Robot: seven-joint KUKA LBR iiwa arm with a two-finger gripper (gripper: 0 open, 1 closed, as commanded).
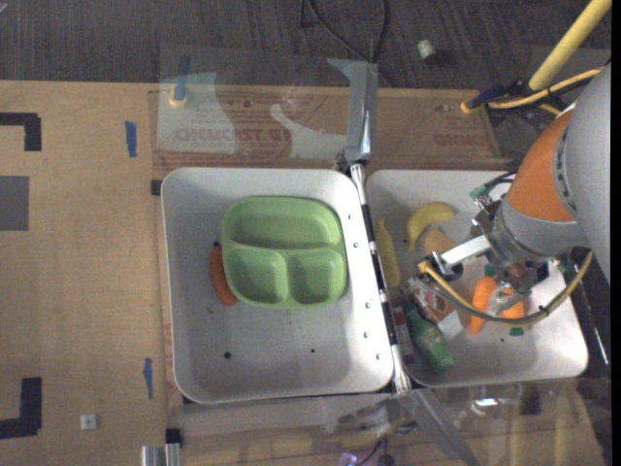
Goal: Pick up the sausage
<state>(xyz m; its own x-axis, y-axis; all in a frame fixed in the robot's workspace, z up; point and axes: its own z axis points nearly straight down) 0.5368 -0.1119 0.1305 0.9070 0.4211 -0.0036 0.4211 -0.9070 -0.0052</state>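
The sausage [221,275] is a short orange-red piece lying in the left bin [281,357], tucked against the left edge of the green divided plate [283,250]. My gripper [500,287] hangs over the right bin [543,352], far to the right of the sausage. It sits low above an orange carrot-like piece [480,307]. The wrist hides what lies directly under the gripper.
The right bin also holds two yellow bananas [429,219], a green bottle [430,346] and a small printed packet [434,299]. A metal divider [374,280] runs between the bins. A yellow-wrapped cable [572,32] crosses the top right.
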